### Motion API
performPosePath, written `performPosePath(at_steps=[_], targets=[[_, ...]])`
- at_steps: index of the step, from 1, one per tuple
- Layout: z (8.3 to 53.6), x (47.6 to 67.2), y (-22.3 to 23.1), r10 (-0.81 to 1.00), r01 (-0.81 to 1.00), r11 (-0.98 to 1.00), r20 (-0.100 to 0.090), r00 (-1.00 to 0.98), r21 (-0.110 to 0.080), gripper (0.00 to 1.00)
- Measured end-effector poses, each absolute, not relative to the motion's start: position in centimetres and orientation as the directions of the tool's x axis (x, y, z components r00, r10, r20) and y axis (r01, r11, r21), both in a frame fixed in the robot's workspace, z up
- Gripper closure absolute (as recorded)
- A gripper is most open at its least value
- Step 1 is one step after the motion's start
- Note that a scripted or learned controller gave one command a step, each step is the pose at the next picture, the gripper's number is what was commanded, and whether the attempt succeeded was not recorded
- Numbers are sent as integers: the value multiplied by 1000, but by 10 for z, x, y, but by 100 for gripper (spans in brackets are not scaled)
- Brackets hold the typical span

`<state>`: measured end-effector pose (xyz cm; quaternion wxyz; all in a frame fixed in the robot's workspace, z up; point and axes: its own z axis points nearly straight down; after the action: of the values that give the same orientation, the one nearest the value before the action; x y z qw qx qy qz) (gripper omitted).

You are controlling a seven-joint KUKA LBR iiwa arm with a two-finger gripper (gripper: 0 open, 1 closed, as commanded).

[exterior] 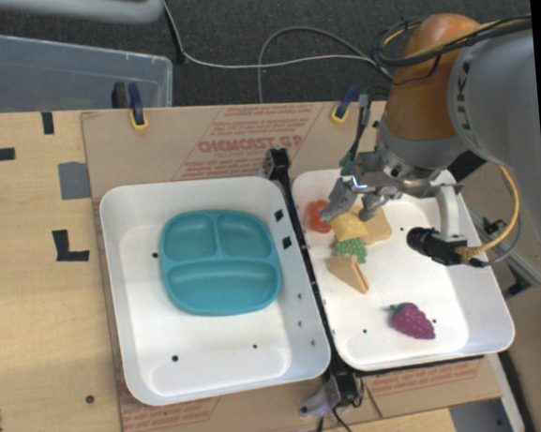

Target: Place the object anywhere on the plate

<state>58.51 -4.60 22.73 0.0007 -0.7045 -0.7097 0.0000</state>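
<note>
A teal divided plate (pixel 220 262) lies in the left bin (pixel 142 363). Several toy foods crowd the upper left of the right bin (pixel 478 324): a red piece (pixel 319 216), a yellow block (pixel 347 226), a tan bread-like piece (pixel 377 230), a green broccoli (pixel 351 247) and a sandwich wedge (pixel 348 272). My gripper (pixel 357 199) hangs over this cluster, just above the yellow block. It is open, its two fingers apart and pointing down. Nothing sits between them.
A purple grape bunch (pixel 411 321) lies alone near the right bin's front. The black divider (pixel 297 246) between the two bins runs just left of the food cluster. A black cable part (pixel 433 242) hangs off the arm over the right bin.
</note>
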Motion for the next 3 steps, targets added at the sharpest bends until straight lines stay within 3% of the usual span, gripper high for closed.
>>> performPosePath(at_steps=[1, 3], targets=[[229, 600, 0, 1000, 1000, 6, 0, -6, -1, 100], [223, 598, 114, 1000, 1000, 7, 1, -7, -2, 100]])
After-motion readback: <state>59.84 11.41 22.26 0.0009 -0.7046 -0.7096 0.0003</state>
